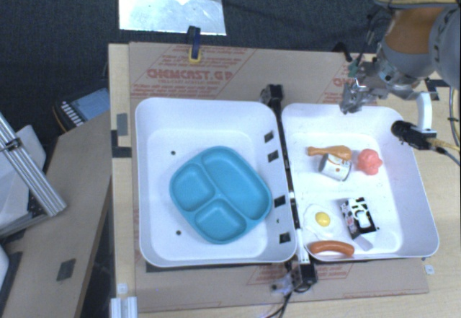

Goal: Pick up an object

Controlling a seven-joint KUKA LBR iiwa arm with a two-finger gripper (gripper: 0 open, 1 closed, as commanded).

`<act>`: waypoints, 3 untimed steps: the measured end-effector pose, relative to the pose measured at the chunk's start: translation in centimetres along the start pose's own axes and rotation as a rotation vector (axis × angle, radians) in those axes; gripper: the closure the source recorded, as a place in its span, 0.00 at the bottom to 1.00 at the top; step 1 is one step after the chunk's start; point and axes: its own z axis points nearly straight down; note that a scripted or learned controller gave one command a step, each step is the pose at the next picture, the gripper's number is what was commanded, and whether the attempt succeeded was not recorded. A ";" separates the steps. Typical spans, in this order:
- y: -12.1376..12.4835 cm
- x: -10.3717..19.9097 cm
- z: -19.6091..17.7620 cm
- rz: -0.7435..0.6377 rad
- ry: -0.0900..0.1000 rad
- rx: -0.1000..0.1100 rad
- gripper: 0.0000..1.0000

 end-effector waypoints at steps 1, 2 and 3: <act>0.1 0.0 -1.5 -0.003 0.001 0.004 1.00; -2.6 4.8 -0.4 -0.007 0.004 0.010 1.00; -5.4 10.2 0.2 -0.007 0.005 0.010 1.00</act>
